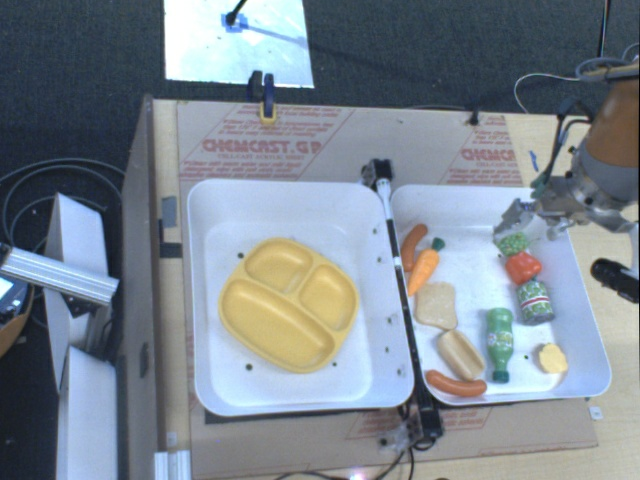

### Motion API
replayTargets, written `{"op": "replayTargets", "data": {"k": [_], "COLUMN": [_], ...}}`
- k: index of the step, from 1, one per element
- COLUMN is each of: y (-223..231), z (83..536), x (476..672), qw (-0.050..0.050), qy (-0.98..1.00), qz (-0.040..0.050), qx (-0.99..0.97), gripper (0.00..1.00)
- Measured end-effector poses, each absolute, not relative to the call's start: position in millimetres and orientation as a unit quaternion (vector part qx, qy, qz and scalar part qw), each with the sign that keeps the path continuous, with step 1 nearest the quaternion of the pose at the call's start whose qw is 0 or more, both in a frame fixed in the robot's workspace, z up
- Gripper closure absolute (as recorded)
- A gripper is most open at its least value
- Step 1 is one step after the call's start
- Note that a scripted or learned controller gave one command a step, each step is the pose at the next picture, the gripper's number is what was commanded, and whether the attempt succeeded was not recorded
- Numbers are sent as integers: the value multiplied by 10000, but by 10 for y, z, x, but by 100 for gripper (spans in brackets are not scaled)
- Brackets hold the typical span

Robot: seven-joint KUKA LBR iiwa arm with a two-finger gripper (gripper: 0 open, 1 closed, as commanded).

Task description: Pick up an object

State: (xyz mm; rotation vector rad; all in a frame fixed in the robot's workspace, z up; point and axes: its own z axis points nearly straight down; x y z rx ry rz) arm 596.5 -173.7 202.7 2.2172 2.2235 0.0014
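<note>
My gripper point(522, 220) hangs over the far side of the right bin point(590, 298), just above the green toy point(512, 242). Cannot tell how it is set, nor whether it has hold of anything. Green toy looks still in the bin, touching the red one point(522, 266). Pick judged not yet done; grasp and lift remain.

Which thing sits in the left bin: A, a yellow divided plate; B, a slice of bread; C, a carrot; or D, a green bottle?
A: the yellow divided plate lies alone in the left bin, while the green bottle, carrot and slice of bread lie in the right bin.
</note>
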Motion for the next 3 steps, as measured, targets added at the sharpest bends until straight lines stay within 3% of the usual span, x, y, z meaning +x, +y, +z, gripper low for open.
{"op": "replayTargets", "data": {"k": [1, 2, 3], "y": [-1896, -1962, -2020], "z": [1958, 1443, 841], "x": [5903, 5885, 5534], "qw": [10, 3, 4], "qy": [7076, 7077, 7076], "qz": [1, -1, 1], "qx": [7066, 7066, 7066], "gripper": [0, 0, 0]}}
